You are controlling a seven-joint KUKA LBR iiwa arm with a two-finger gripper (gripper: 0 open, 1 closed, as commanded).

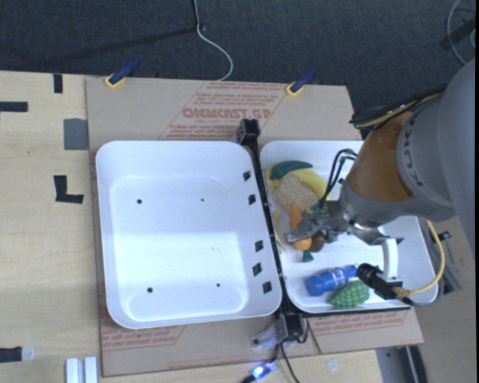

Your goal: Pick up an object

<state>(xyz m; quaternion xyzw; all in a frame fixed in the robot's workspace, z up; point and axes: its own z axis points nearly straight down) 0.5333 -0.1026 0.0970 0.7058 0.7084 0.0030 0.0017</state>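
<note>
My gripper (305, 231) reaches down into the middle of the right bin (415, 298), among the objects heaped at its left side. A tan sponge-like block (292, 191) lies just above it, with a yellow and dark green curved piece (291, 168) behind that. Something orange (296, 211) shows right at the fingertips, and another orange bit (303, 244) peeks out below them. A blue bottle (330, 280) and a green bumpy object (350, 294) lie at the bin's front. The wrist hides how the fingers stand.
The left bin (180, 230) sits beside the right one, parted by a black divider (259, 214). Both rest on a cardboard sheet (215, 110) held by clamps. A black cable loops over the arm near the bin's right wall.
</note>
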